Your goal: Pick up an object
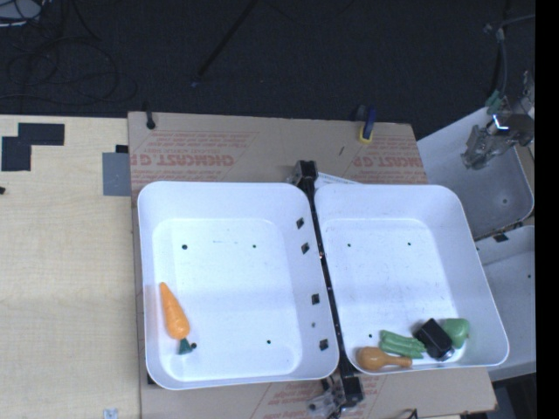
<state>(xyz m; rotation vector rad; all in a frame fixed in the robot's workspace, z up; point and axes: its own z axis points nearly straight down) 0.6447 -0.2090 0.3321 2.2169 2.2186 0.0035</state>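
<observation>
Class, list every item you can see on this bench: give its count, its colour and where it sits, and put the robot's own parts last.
White bins: 2, white, side by side on the cardboard; left bin, right bin.
Toy carrot: 1, orange with a green top, left bin, near-left corner.
Pear-shaped toy: 1, orange-tan, right bin, near edge.
Bean-like toy: 1, green, right bin, beside the pear-shaped toy.
Black block: 1, black, right bin, near-right corner.
Round green toy: 1, green, beside the black block.
Clamp: 1, blue and yellow, far cardboard edge.
Gripper: 1, grey, beyond the right bin's far-right corner.
</observation>
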